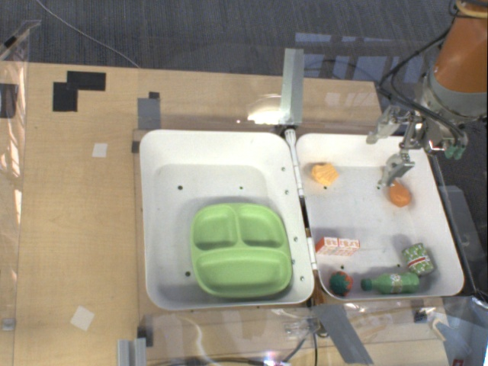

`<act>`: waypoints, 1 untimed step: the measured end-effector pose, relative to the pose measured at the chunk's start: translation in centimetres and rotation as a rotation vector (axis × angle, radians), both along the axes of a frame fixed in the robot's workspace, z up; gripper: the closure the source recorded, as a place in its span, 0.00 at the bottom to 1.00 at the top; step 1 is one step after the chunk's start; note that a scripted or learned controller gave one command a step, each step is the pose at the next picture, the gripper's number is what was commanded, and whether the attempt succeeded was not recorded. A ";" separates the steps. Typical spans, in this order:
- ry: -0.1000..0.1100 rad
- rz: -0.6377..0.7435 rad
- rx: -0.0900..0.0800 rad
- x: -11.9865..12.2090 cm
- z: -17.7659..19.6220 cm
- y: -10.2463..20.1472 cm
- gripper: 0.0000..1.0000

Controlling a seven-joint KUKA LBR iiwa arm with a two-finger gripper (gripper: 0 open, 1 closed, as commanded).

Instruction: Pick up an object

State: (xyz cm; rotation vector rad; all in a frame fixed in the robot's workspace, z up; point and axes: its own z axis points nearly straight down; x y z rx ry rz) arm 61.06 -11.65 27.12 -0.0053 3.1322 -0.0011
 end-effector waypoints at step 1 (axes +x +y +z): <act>0.008 -0.064 0.000 -3.7 -7.6 -5.8 0.00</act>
